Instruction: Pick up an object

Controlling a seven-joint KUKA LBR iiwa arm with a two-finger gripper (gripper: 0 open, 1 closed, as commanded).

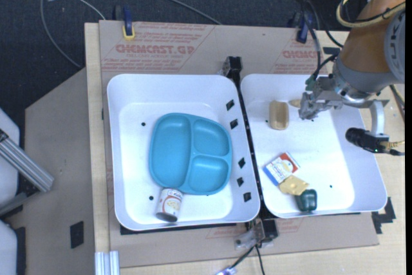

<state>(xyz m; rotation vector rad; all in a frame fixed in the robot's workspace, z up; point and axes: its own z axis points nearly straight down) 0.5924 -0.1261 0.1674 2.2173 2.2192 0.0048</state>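
Observation:
My gripper hangs over the upper part of the right bin, fingers pointing down. A tan block lies just to its left, apart from it. Lower in the same bin lie a small blue, white and red packet, a yellowish piece and a dark green object close together. Nothing shows between the fingers.
The left bin holds a blue divided plate and a small can lying by its front edge. A black divider with clips runs between the bins. Cables trail off the bench at the right.

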